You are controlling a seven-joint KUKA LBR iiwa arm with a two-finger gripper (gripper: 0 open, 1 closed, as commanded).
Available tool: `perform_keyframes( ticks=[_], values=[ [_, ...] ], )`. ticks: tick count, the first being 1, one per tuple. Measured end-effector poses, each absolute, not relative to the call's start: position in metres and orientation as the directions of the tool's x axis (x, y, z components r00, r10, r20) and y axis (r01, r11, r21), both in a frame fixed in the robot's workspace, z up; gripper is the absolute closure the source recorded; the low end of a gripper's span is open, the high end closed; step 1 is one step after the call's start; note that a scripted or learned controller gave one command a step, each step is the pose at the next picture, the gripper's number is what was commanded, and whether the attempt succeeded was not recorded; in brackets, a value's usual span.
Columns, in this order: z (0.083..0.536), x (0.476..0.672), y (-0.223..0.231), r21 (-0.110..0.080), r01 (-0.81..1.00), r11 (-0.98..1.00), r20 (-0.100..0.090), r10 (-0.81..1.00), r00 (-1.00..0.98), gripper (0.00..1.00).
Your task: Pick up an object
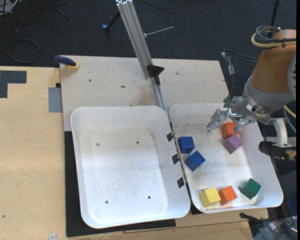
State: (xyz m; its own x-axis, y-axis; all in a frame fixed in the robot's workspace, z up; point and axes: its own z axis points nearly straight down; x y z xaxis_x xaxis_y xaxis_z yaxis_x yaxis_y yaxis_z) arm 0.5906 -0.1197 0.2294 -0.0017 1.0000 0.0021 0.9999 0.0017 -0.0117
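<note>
Gripper [226, 120] hanging over right bin [270, 200], fingers seemingly spread wide, clasping nothing. Orange cube [228, 130] sitting just beside fingertips, touching purple cube [233, 143]. Risk: fingers nudging both cubes, closing empty.

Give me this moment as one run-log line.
stage: approach | gripper: over right white bin, beside orange cube, nothing seen held | nearby: purple cube, two blue cubes | left white bin: untouched

Seven blocks [194, 160] in right bin [190, 115], beside left bin [90, 115]
</note>
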Motion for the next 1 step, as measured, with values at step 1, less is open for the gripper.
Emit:
perform_keyframes(
  ticks=[1],
  values=[
    [0.2318, 0.5913, -0.1207, -0.007, 1.0, 0.0, 0.001, 1.0, 0.0, 0.0]
  ],
)
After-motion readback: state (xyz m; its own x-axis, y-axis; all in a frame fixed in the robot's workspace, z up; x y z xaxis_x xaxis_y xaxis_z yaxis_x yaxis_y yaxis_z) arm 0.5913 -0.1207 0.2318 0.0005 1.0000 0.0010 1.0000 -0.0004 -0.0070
